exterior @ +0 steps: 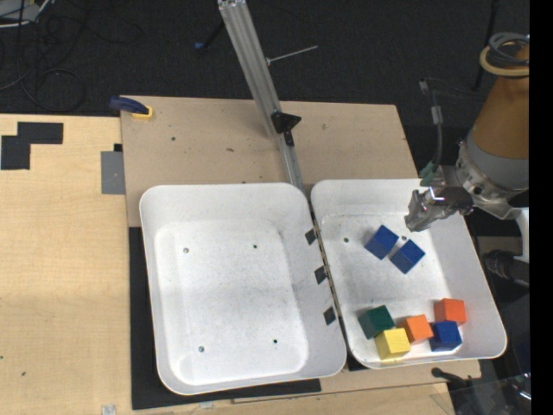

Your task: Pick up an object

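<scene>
Landmark: I place everything against the shallow white plastic bin on the right (484, 318).

Arm: I see the grey arm with its orange band (505, 115) reaching in over that bin's far right rim.

Claw: the two-finger metal gripper (421, 215) hangs over the bin's upper right part. I cannot tell from here whether it is apart or together, and nothing shows clamped in it.

Nearest targets: two small blue cubes, one (381, 241) just below and left of the claw, the other (408, 255) touching it on its lower right. Both sit turned at an angle to the bin walls.

Other blocks: along the bin's near edge lies a cluster, a dark green cube (375, 320), a yellow cube (392, 342), an orange cube (418, 327), a red-orange cube (450, 310) and a third blue cube (446, 335), packed close or touching.

Neighbour: the shallow white bin on the left (164, 232) lies beside the landmark bin, their walls meeting.

Handling: I judge the cubes light, rigid and not fragile, with smooth faces that may slip under a skewed pinch.

Where to hold: I would pinch the upper blue cube across two opposite flat faces, turning the wrist to match its angle.

Risk: its touching neighbour leaves little room for a finger on that side, so I would choose the free pair of faces.
</scene>
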You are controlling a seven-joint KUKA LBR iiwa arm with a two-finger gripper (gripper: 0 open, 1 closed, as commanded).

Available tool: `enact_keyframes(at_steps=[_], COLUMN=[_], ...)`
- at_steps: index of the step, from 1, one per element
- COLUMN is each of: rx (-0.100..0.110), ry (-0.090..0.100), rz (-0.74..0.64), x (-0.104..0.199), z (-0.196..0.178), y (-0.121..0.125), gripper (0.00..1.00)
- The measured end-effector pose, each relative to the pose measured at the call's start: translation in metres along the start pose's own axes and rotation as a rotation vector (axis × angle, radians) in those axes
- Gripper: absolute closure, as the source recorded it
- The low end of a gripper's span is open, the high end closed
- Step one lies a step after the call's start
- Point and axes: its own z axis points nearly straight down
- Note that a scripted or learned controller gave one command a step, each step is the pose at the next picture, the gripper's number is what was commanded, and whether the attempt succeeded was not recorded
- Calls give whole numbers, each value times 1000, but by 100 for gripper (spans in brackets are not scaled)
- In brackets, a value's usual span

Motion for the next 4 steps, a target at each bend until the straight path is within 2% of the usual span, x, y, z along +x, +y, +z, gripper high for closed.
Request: enact_keyframes(at_steps=[1, 3, 4], rx=[7, 4, 7], ry=[2, 1, 1], rz=[-3, -3, -3], x=[49, 135, 183], z=[26, 36, 64], y=[15, 48, 62], gripper=[100, 100, 100])
